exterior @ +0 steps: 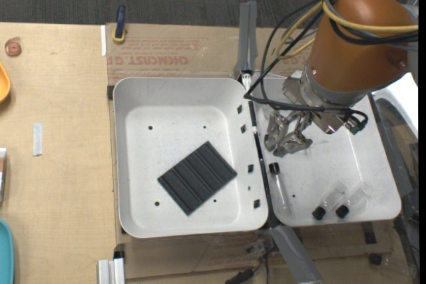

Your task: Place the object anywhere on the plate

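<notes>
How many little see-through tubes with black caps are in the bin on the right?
3. One tube lies by the right bin's left wall, and two more lie side by side near its front edge. The arm may hide others.

The plate (198, 177) is a dark grey, ridged rectangular slab lying flat on the floor of the left bin (133, 110). It sits turned at a slant, its long ribs running from lower left to upper right, in the lower middle of that bin and apart from every wall.

In the right bin (393, 209) lie three clear plastic tubes with black caps. One tube (276, 184) lies by the bin's left wall, its cap pointing up the view. The other two tubes (333, 203) lie side by side near the bin's front edge, caps toward the lower left, just beside each other.
</notes>
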{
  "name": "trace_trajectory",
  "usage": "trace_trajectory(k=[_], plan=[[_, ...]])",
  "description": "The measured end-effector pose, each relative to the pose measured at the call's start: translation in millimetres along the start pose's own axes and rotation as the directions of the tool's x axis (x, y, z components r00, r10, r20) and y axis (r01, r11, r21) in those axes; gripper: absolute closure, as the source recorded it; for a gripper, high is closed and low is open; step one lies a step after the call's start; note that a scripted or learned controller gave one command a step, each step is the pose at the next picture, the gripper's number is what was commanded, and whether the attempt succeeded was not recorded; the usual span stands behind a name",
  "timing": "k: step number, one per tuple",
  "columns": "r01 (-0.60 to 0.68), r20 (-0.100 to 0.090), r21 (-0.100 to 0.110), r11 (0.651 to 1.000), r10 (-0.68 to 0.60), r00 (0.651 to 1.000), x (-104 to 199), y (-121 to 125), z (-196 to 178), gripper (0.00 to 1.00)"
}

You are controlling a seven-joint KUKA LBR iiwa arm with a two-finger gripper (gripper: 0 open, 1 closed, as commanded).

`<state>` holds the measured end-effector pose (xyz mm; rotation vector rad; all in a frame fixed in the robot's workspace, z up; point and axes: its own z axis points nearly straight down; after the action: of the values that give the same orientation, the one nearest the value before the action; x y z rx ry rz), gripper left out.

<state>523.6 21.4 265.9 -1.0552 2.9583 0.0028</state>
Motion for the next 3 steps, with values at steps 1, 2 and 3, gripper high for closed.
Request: trace_trajectory(k=[1, 2, 3], plan=[[0.228, 0.0, -0.001, 0.974, -0.228, 0.974, -39, 45, 22, 1.0], [0.505, 0.003, 0.002, 0.863, -0.505, 0.863, -2, 41, -50, 1.0], [0.95, 0.003, 0.0, 0.313, -0.95, 0.313, -22, 97, -61, 1.0]])
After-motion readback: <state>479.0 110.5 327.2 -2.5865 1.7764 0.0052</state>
